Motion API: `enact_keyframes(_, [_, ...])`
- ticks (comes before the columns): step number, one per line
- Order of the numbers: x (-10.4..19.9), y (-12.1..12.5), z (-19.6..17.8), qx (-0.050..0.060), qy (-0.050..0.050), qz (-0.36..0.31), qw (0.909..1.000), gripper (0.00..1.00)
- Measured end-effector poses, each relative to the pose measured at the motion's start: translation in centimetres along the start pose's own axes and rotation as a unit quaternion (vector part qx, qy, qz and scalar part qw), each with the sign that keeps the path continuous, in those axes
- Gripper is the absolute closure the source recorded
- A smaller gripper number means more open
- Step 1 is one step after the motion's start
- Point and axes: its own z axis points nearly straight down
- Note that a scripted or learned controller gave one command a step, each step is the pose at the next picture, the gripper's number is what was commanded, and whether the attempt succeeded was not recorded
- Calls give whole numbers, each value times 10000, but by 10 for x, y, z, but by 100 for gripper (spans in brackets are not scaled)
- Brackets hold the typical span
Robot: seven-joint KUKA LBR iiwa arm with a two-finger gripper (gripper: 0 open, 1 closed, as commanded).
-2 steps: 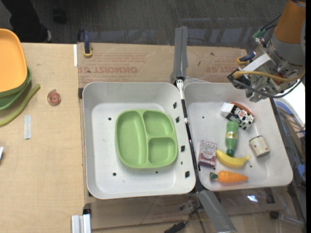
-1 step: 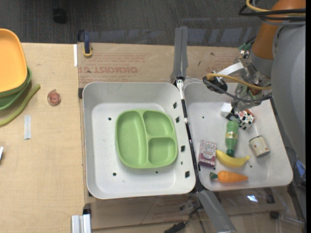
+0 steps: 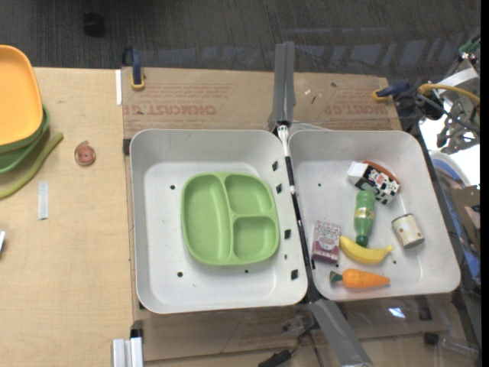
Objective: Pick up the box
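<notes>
1 box (image 3: 326, 241), 1 banana (image 3: 364, 251), 1 carrot (image 3: 360, 279).

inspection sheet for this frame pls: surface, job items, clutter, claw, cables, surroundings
Surface: two shallow white bins, left bin and right bin, on brown cardboard.
Job's things: small pink-and-white carton box at right bin's left wall, nothing on top.
Clutter: green bottle, yellow banana, orange carrot, black-and-white dotted pack, small beige can; green divided plate in left bin.
Claw: nothing seen.
Cables: yellow cable at the right.
Surroundings: wooden table, stacked orange and green plates, grey carpet.
</notes>
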Motion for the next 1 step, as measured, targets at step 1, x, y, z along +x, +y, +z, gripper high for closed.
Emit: enact_keyframes(1, [56, -59, 39, 5, -1, 99, 10000, 100])
